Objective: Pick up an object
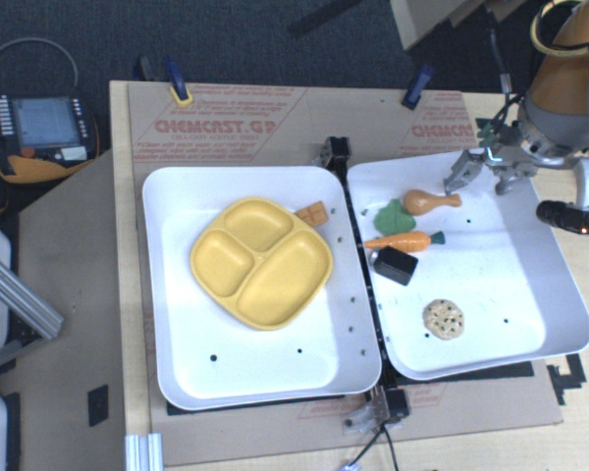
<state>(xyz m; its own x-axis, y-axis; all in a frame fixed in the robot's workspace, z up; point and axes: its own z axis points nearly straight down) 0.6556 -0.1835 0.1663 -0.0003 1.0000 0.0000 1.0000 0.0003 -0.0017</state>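
Note:
The right bin (530, 292) holds a tan toy drumstick (430, 202), a green leafy piece (391, 216), an orange carrot (402, 242), a black block (394, 266) and a speckled cookie (443, 319). My gripper (482, 177) hangs over that bin's far edge, just right of and above the drumstick. Its fingers (460, 173) are spread open with nothing between them.
A yellow divided plate (262, 261) lies in the left bin (177, 341), with a small brown block (312, 214) at its far right edge. Clamps (180, 91) hold the cardboard at the back. A pendant (41, 126) sits off the bench at the far left.

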